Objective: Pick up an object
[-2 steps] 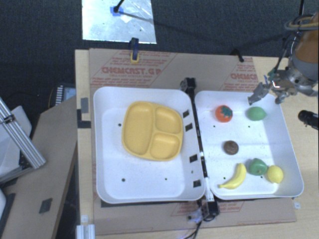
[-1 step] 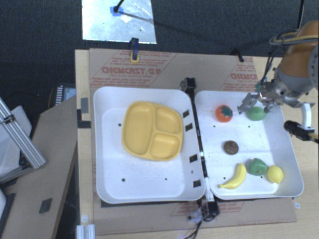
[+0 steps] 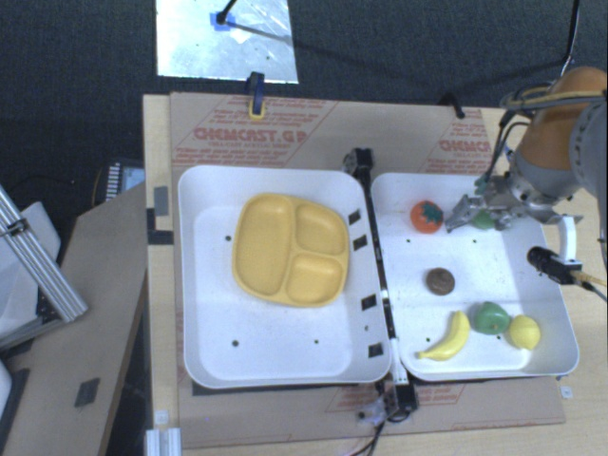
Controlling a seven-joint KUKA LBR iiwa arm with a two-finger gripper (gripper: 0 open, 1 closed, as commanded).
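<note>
In the right bin (image 3: 551,283), my gripper (image 3: 467,213) hangs low near the far edge, just right of an orange-red tomato (image 3: 427,217). A small green thing (image 3: 484,220) shows partly from under the gripper, and I cannot tell whether it is gripped. Near the bin's middle lies a brown round object (image 3: 439,280). Along the near edge lie a yellow banana (image 3: 446,338), a green pepper (image 3: 490,318) and a yellow lemon (image 3: 523,332).
The left bin (image 3: 204,302) holds a yellow divided plate (image 3: 290,250). A black ridge (image 3: 372,245) separates the two bins. The arm's grey body with its orange band (image 3: 560,126) stands over the right bin's far right corner.
</note>
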